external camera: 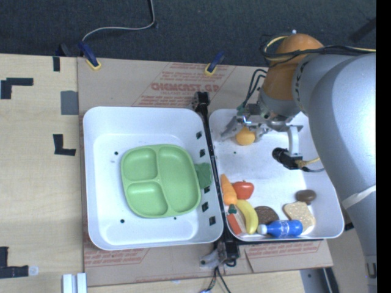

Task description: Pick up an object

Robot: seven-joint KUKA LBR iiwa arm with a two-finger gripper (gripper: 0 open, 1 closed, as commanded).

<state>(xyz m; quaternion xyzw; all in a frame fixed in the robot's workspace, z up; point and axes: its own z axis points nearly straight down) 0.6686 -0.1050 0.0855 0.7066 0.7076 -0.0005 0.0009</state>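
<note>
1. Camera view: blue bottle [285,228] lies at the right bin's [317,182] near edge, beside a banana [247,215] and bread slice [299,213].
2. Near that bin's far-left corner, my gripper [246,129] has its fingers spread astride a small orange fruit [245,137].
3. It looks light, rigid and smooth; I judge a grasp across its middle best.

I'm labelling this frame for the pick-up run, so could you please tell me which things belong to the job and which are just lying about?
In play:
- gripper, over the right bin
- yellow-orange round item just under it; whether it is gripped cannot be told

Lying about:
- tomato
- banana
- blue bottle
- bread slice
- green divided plate in the left bin
</note>
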